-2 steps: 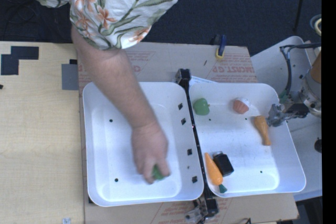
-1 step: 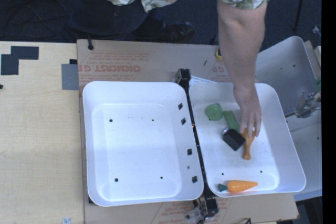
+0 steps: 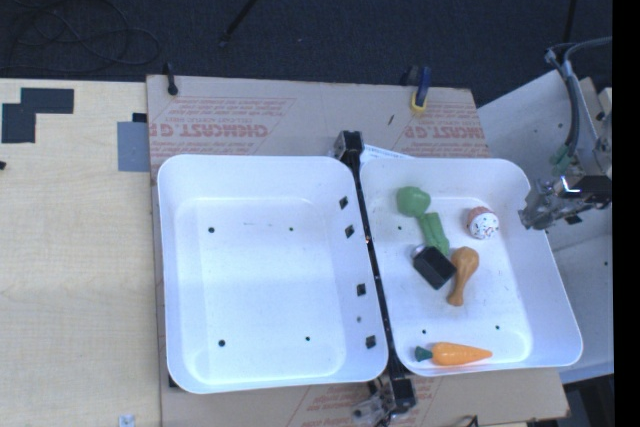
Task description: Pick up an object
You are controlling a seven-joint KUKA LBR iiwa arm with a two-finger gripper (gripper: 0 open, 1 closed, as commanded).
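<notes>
1. Cardboard lay under two white bins; your carrot sat in the right bin, near its front wall.
2. It looked light, stiff; take it mid-body.
3. Gripper hovered at the rim; you couldn't tell its state.

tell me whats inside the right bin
The right bin holds a green toy, a black block, a tan drumstick-shaped toy, a small white ball with red marks and an orange carrot. The black block covers the green toy's lower end.
</notes>
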